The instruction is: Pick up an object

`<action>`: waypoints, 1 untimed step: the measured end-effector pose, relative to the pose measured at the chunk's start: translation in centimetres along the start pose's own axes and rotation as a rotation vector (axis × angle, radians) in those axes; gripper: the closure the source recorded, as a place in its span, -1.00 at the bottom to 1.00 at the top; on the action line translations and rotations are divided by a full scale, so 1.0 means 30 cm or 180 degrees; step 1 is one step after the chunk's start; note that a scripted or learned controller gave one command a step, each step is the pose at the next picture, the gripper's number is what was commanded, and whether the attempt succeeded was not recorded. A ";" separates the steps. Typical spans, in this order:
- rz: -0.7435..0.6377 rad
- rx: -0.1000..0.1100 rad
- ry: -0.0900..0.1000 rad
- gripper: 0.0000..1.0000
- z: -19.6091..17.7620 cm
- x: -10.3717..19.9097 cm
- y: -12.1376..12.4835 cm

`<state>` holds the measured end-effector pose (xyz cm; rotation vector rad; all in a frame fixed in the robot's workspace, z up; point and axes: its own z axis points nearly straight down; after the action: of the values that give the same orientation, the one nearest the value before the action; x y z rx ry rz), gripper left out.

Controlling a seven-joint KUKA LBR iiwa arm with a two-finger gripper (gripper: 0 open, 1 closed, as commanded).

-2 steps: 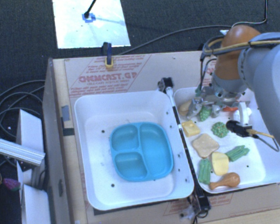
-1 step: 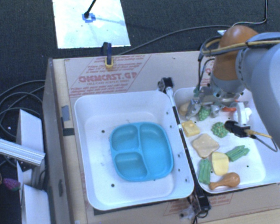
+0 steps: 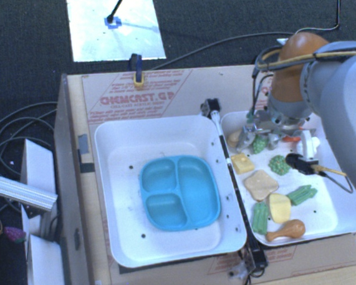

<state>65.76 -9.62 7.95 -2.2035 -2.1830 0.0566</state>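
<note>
Two bins side by side on the counter. Divided tray in the left bin. Toy food scattered in the right bin: bread slice mid-bin, drumstick at the front, hand low over the back-left corner.

- The arm comes in from the right, its broad grey link filling the upper right corner and running down the right side
- An orange band sits above the wrist, at the top of the arm's lower end
- Below the band the grey wrist points down and to the left
- The gripper hangs low at the end of the wrist, its metal parts spread out beneath it
- Thin cables loop from the orange band down the left side of the wrist
- The arm's tip lies well left of its main link
</note>
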 end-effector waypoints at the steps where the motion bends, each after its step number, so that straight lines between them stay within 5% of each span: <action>1: -0.0001 0.0002 0.0014 -1.00 0.001 -0.010 0.001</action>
<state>65.77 -9.91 7.92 -2.2008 -2.1810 0.0522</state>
